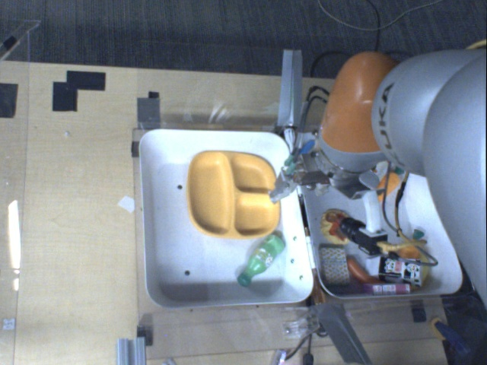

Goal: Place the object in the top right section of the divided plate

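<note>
Left bin (152,226), white and shallow, holds the yellow divided plate (230,194) in its upper middle part. The plate has one long section on its left side and two smaller sections on its right, one above the other.

A green bottle (260,259) lies on its side on the bin floor just below the plate's lower right corner, cap end pointing down-left, tilted. It does not touch the plate as far as can be seen.

The gripper (283,185) hangs at the plate's right edge, about level with the ridge between the two right sections. It points down-left toward the plate. Jaw opening: cannot tell, the tips are small and blurred against the plate rim. Nothing can be made out between them.

The bottle sits below the gripper, apart from it, with the plate's lower right corner between.

Right of the plate, the right bin (449,276) carries a heap of mixed small items (373,253), partly under the arm (426,120).
</note>
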Controlling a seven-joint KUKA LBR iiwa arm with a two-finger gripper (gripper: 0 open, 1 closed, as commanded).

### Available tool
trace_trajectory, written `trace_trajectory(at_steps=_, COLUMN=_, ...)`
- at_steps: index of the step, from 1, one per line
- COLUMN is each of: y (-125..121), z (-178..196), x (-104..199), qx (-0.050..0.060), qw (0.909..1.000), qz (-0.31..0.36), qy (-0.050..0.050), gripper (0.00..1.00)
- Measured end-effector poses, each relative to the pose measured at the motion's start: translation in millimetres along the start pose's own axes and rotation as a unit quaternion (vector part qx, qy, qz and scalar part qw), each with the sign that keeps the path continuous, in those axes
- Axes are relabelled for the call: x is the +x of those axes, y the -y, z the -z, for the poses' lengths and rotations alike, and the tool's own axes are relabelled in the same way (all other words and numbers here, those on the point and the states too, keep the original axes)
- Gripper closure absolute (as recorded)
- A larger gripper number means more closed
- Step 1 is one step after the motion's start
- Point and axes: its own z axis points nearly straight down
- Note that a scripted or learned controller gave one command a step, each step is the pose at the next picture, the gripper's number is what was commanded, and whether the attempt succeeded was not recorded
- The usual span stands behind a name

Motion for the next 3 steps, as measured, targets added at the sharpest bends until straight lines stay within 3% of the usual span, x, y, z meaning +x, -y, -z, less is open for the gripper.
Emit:
trace_trajectory(at_steps=1, y=20, z=71, x=-32, qx=-0.001, qw=0.9999, qz=-0.01, qy=0.0, gripper=0.0)
trace_trajectory(at_steps=2, y=18, z=82, x=-30, qx=-0.003, qw=1.0, qz=-0.007, qy=0.001, gripper=1.0)
trace_trajectory(at_steps=3, y=17, z=93, x=-30, qx=-0.005, qw=1.0, qz=-0.004, qy=0.001, gripper=1.0)
